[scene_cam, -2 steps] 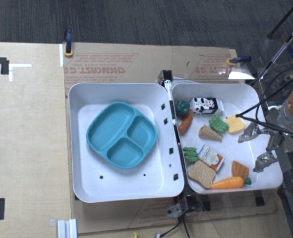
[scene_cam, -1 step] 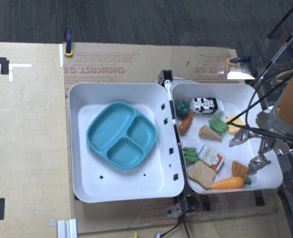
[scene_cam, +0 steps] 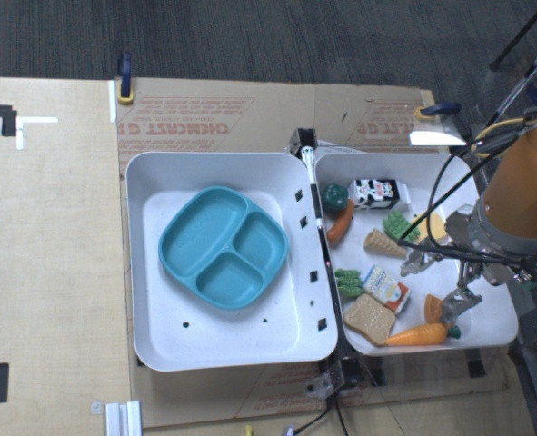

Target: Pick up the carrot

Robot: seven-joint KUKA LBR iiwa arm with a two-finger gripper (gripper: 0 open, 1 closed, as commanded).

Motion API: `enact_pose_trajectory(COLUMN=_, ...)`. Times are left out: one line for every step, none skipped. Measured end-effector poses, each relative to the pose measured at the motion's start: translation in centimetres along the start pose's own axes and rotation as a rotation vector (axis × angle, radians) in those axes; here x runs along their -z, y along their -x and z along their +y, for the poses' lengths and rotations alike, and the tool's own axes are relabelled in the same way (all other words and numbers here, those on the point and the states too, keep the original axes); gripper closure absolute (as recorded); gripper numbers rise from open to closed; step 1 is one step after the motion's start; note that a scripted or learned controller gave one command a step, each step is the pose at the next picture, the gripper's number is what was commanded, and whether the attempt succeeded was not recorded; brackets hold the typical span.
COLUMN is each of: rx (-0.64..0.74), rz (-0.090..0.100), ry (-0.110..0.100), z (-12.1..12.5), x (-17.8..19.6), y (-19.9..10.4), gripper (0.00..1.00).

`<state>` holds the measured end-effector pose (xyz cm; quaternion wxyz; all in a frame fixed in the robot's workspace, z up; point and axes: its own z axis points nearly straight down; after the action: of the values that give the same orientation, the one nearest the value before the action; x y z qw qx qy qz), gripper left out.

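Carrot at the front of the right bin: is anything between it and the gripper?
Nothing visible lies between them. The gripper hangs just above the carrot, whose top is uncovered. The bread slice touches its pointed end on the left, and a small orange piece sits right behind it, crowding a grasp there.

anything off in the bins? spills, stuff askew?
Nothing stands out. The teal plate lies flat in the left bin. The carrot lies near the right bin's front edge among the other toy food, and nothing has spilled outside.
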<state>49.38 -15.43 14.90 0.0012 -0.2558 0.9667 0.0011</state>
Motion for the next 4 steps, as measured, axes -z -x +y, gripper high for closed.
enact_pose_trajectory(rx=0.173, rz=0.000, ry=-0.001, z=-0.8, x=-2.9, y=-1.3, gripper=0.00)
enact_pose_trajectory(rx=0.484, rz=-0.005, ry=-0.010, z=3.6, x=-5.4, y=1.5, gripper=0.00)
enact_pose_trajectory(rx=0.584, rz=-0.009, ry=-0.012, z=2.5, x=-5.4, y=0.3, gripper=0.00)
enact_pose_trajectory(rx=0.694, rz=-0.002, ry=-0.011, z=4.4, x=-5.4, y=1.2, gripper=0.00)
